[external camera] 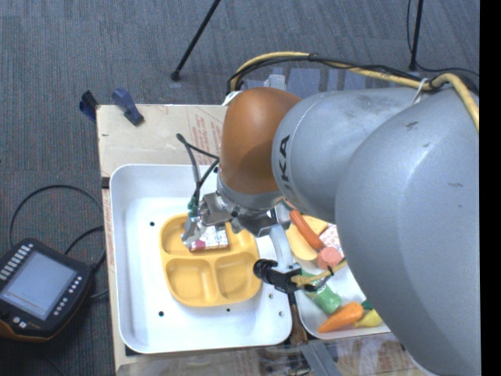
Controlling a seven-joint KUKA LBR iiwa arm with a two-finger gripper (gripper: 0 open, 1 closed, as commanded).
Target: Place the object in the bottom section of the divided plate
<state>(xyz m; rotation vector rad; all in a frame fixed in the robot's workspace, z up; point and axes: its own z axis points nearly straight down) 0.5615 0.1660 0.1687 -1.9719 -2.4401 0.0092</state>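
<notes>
over the yellow divided plate (205, 276) in the left bin (133, 210), the gripper (205, 232) is hovering with a small pink-and-white object (210, 243) at its tip. whether the jaws are pinching it cannot be told. it is hanging over the plate's upper section, so a release now is risking the wrong compartment.

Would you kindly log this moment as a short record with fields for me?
plate: yellow divided plate in the left white bin
hand: hand low over the plate's upper section
object: small pink and white item at the hand's tip, on the upper section; grip unclear
bottom sections: nothing in them
right bin: carrot, sausage, pink block, green item
</notes>
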